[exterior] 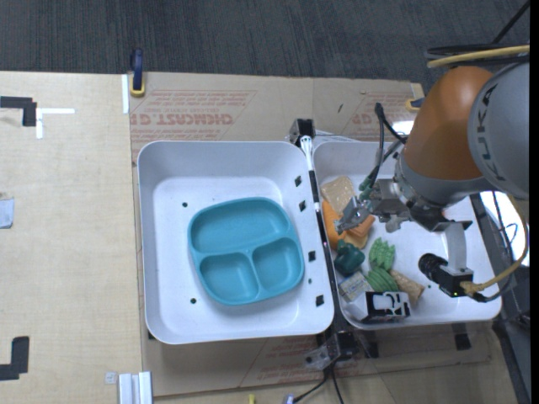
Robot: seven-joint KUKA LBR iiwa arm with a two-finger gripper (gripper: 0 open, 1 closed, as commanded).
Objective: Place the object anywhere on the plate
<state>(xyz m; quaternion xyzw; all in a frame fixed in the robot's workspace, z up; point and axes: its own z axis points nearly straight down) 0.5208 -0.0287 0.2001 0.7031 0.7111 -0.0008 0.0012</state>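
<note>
While the end effector (360, 211) hovers, toys (370, 263) lie beneath.

bench (67, 225): pale wood-look top, with a cardboard sheet (210, 112) lying flat under the bins. two shallow white bins directly on it, side by side, touching: left bin (160, 251), right bin (438, 310). blue clamp (136, 70) at cardboard's far left corner.

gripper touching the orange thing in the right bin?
Cannot tell. In the camera view the gripper overlaps the orange thing, with no plain contact or gap.
</note>
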